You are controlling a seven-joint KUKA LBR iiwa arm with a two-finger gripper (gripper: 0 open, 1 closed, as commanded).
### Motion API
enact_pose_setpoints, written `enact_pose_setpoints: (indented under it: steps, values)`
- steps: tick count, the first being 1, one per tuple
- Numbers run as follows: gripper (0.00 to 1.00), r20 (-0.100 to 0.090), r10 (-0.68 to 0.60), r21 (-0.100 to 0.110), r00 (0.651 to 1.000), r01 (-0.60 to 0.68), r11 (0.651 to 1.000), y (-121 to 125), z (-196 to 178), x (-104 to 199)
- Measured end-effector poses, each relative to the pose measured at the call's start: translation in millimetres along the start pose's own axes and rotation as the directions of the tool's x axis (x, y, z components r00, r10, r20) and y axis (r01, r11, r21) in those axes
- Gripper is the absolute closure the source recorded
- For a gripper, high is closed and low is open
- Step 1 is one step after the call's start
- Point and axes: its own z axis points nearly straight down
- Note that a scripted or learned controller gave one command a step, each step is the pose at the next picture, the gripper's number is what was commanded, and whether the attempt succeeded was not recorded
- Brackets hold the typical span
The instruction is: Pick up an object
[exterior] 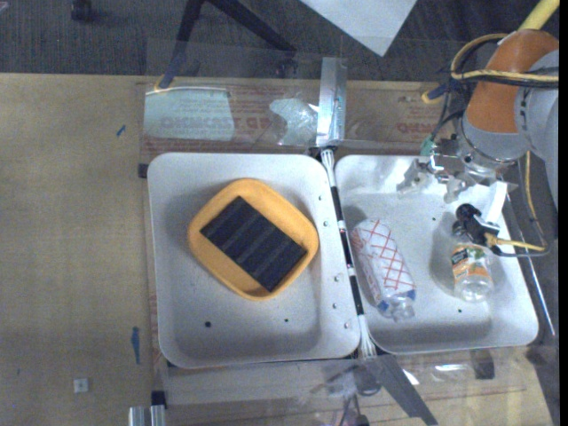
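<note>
1. Two white bins sit side by side on the tabletop [71, 238], touching along their inner rims: the left bin [177, 340] and the right bin [510, 327].
2. The left bin holds one thing: a yellow rounded-square tray [253, 238] with a black ribbed panel on top, lying flat and turned at an angle near the bin's middle.
3. The right bin holds two bottles. One clear bottle with a red-crosshatched white label [382, 264] lies on its side near the left wall, cap towards the near edge. One small bottle with a yellow-green label [470, 273] sits well apart, by the right wall.
4. One hand [441, 171] hangs over the right bin's far corner, apart from both bottles; whether it is wide or narrow, I cannot tell.
</note>
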Motion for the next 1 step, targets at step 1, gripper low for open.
enact_pose_setpoints:
  steps: [1]
  values:
    - [0.00, 0.000, -0.031, -0.001, 1.000, 0.031, 1.000, -47.5, 29.8, -47.5]
